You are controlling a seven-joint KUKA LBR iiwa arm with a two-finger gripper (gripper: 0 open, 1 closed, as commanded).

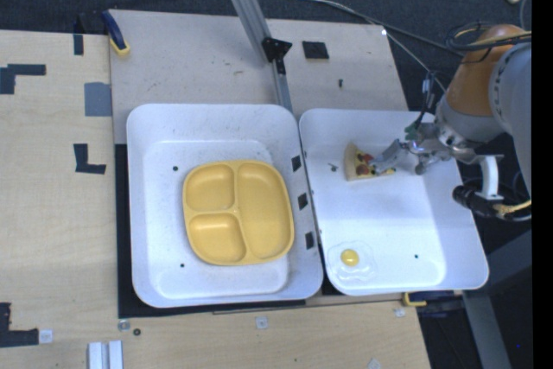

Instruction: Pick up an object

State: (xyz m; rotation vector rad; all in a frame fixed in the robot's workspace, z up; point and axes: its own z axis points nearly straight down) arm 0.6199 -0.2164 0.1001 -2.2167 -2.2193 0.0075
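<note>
Gripper low over the right bin, at the pizza slice

The gripper (pixel 390 158) reaches in beside the toy pizza slice (pixel 360 162), its tips at the slice's edge; whether they are apart or together I cannot tell. The slice lies in the right bin (pixel 389 203). Nearer the bin's front rim sits a fried egg (pixel 350 259). The left bin (pixel 147 186) beside it holds a yellow divided plate (pixel 238 212).

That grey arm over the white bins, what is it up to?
It is trying to pick something up. The gripper is low in the right bin, right beside a toy pizza slice. A toy fried egg lies nearer the front of that bin. A yellow divided plate sits in the left bin, untouched.
</note>
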